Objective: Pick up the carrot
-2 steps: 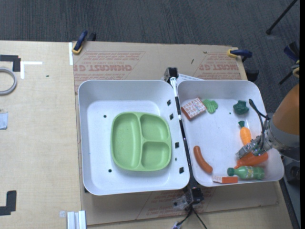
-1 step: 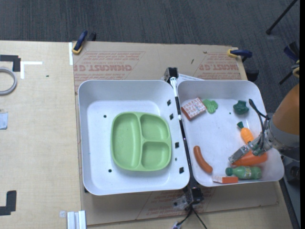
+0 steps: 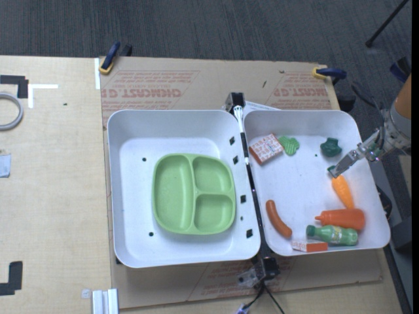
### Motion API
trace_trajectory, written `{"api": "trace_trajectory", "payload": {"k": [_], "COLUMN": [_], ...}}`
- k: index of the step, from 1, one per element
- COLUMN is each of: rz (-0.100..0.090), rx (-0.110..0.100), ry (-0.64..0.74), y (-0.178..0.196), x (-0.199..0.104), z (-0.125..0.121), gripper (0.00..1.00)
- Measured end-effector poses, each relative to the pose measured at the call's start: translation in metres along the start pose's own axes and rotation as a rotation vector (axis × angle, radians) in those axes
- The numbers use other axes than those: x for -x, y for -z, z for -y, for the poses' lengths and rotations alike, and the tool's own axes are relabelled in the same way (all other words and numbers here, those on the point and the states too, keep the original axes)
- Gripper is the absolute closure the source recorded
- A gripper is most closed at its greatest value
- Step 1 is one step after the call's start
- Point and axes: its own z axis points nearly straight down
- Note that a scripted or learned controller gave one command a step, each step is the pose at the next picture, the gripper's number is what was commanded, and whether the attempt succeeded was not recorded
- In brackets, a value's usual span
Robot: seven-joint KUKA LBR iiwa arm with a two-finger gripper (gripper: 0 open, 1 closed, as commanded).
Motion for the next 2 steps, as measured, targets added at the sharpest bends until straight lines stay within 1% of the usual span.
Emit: {"api": "trace_trajectory", "payload": {"k": [1, 2], "rz": [-0.001, 0.001], "rx": [-0.001, 0.001], "ry": [-0.034, -0.033], "y": [-0.0828, -0.0728], "x": [0.0018, 0.0022], "z": [-0.0041, -0.0048], "gripper": [0.00, 1.00]}}
